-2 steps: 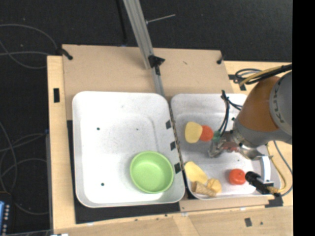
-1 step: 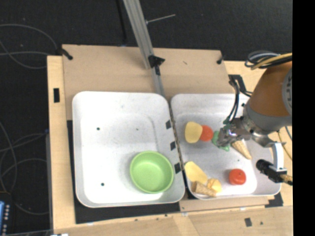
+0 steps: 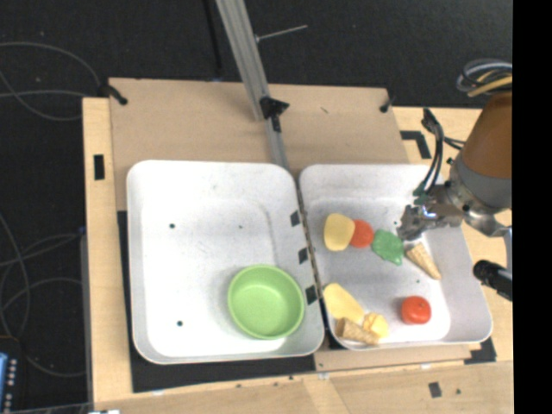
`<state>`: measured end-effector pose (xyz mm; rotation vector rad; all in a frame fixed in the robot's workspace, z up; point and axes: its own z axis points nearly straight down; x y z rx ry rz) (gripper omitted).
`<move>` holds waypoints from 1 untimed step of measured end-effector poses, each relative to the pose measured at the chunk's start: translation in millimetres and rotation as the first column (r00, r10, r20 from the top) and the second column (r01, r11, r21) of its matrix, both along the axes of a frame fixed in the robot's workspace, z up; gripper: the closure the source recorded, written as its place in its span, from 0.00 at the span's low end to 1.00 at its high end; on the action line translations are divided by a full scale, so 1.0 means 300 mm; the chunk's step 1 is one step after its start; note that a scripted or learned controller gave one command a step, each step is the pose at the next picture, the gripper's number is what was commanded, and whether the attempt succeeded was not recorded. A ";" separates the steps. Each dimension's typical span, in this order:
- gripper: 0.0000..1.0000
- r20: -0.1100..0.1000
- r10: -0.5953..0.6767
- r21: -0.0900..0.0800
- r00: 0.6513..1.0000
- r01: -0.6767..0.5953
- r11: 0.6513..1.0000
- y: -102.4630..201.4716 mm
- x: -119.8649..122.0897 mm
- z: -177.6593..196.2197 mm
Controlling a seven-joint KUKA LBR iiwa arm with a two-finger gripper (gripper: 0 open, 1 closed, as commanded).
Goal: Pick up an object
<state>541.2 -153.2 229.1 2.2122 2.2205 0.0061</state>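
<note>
Camera view, left to right. Left bin [image 3: 172,197]: mostly bare white floor, green bowl [image 3: 266,301] sitting upright at near-right corner, close to the divider. Grey pole [image 3: 246,54] slanting down from top edge, ending at the far end of the seam between bins. Right bin [image 3: 345,188]: yellow piece [image 3: 338,231] near the left wall, touching a small red-orange piece [image 3: 361,234] on its right. Green piece [image 3: 388,247] just beside that, mid-bin. Tan cone [image 3: 423,260] lying tilted just right of green piece, apparently touching it. Near edge of right bin: long yellow piece [image 3: 341,299] lying at a slant, with a tan waffle-like piece [image 3: 360,328] against its near end; too blurry to tell exactly what. Red tomato [image 3: 416,310] alone toward near-right corner, apart from the rest. Gripper [image 3: 412,223] low over right bin, just above and right of green piece, far end of cone close under it. Nothing visibly between fingers; open or clenched: cannot tell, tips blurred and dark against the bin. Arm [image 3: 492,145] coming in from right, orange band above grey wrist, black cables looping off it at the far side. Bench [image 3: 216,110] tan, on dark floor with loose cables at left.
</note>
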 end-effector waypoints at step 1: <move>1.00 -0.003 0.001 0.001 1.000 -0.001 1.000 -0.003 0.005 0.101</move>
